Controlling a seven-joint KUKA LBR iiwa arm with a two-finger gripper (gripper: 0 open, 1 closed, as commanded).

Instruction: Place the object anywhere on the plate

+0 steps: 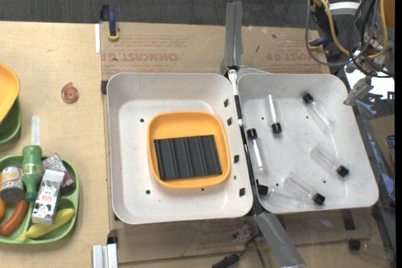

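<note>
An orange plate [188, 125] sits in the middle of the left bin [125, 135]. A black ridged rectangular object [187, 157] lies flat on the plate, covering its lower half. The right bin [358, 160] holds several clear tubes with black caps, among them one [272, 111] near its upper left and one [328, 160] at the right. The arm's wrist and cables hang over the right bin's upper right corner. My gripper [359, 90] is there, above the bin's rim and away from the plate and the tubes. Nothing shows held in it.
A grey divider bar [233, 34] runs between the bins at the back. On the bench to the left are a green plate of toy food [38, 198], an orange bowl [6, 94] and a small pink disc [70, 93]. A blue clamp [108, 21] grips the cardboard.
</note>
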